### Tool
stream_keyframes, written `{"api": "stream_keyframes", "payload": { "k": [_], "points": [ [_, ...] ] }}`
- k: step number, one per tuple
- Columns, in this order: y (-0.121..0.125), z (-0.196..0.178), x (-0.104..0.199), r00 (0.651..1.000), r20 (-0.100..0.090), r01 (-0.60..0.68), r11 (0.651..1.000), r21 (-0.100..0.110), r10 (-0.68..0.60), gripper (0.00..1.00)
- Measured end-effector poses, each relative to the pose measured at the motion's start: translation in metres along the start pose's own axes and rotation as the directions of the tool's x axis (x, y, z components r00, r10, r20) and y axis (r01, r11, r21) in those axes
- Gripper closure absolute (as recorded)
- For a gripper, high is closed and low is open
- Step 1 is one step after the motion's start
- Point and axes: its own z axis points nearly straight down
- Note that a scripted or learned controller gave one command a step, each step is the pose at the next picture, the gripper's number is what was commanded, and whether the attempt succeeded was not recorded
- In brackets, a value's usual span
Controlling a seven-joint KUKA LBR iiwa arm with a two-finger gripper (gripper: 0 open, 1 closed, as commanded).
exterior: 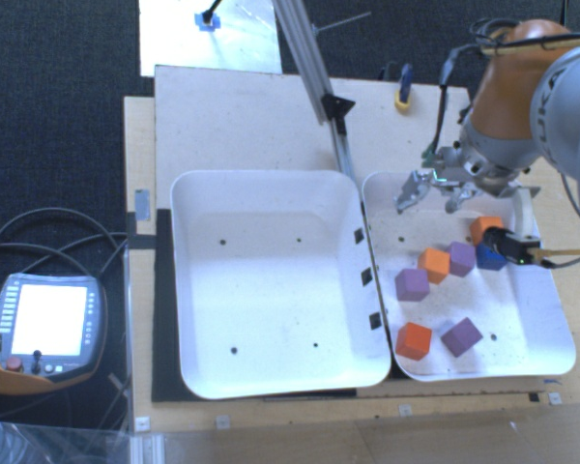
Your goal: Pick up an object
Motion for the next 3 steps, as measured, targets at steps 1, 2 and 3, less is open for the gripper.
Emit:
{"api": "stream_keyframes", "payload": {
  "k": [1,2,3],
  "points": [
    [0.001,-0.003,0.0,1.0,0.001,0.0,1.0,-0.004,0.0,0.0],
    [0.01,0.044,0.002,1.0,0.001,0.001,1.0,-0.002,-0.001,0.0],
    [0.009,0.096,0.002,1.0,0.001,-0.001,1.0,0.0,0.001,0.0]
  ]
}}
